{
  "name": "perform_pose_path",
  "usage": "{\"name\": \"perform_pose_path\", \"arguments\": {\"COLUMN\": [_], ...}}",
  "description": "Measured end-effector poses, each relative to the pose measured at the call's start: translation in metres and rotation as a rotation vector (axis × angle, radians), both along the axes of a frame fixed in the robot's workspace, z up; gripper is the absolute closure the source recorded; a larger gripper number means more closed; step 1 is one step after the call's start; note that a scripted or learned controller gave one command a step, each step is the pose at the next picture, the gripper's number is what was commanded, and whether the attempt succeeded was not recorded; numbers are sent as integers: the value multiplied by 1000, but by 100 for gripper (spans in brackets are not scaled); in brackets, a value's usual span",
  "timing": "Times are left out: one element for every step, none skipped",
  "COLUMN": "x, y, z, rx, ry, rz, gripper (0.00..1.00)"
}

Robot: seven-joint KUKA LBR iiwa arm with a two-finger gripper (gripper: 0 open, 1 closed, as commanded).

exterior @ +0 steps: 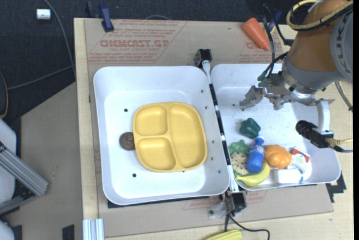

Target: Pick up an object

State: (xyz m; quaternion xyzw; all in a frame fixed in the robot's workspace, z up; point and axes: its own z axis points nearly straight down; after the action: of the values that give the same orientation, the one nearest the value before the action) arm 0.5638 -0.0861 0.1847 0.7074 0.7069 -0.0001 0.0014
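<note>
Tool [263, 96] over the back of the right bin [230, 79], well above its floor — metal fingers spread, nothing between them. Not holding anything.

Objects sit toward the camera from the tool, in the front half of that bin: green pepper [249, 126] is nearest, just below the tool in the view, slightly left. Past it a cluster against the front wall — blue bottle [255, 157], orange [278, 156], banana [252, 178], a white box [289, 175] with red on it, some green bits by the divider. Banana's long axis runs left-right along the front wall. The pepper looks like the easiest target — a short drop and small shift forward.

Left bin [106, 93] holds a yellow divided plate [168, 137] and a brown disc [127, 141] beside it.

Bench board [84, 48] prints "CHEMCAST GP" in red; smaller lines unreadable. Orange carrot [256, 33] lies on the board behind the right bin.
</note>
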Motion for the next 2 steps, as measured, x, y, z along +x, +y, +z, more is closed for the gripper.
{"name": "perform_pose_path", "arguments": {"x": [-7,-7], "y": [-15,-15], "z": [-100,-90], "rx": [3,3], "ry": [3,0], "rz": [0,0], "gripper": [0,100]}}
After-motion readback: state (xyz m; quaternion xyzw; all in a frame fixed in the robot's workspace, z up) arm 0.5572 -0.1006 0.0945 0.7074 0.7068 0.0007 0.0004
